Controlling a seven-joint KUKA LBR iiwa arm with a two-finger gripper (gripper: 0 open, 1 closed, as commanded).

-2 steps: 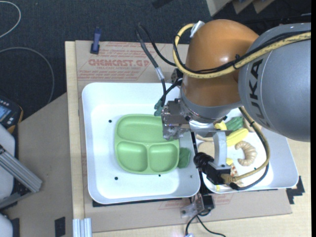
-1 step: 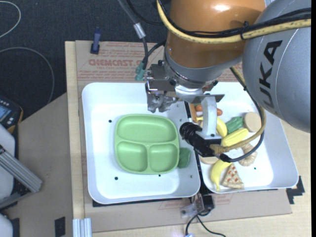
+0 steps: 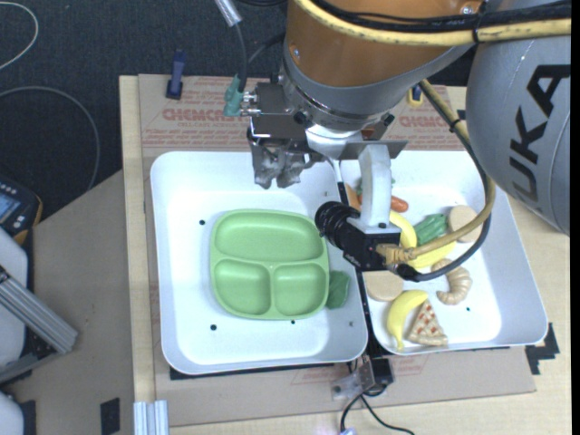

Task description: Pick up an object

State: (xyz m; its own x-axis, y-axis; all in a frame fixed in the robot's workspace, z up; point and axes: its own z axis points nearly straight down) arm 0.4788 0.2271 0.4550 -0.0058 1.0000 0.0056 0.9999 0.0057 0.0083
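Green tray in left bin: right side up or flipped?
Right side up. The green tray shows its three recessed compartments facing the camera, lying flat in the left bin.

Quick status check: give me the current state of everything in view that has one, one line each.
Gripper: above the left bin's far end, nothing visible between its fingers.
Green tray: upright, lying flat in the left bin, compartments bare.
Banana: lying in the right bin, touching the pizza slice.
Croissant: lying loose in the right bin.
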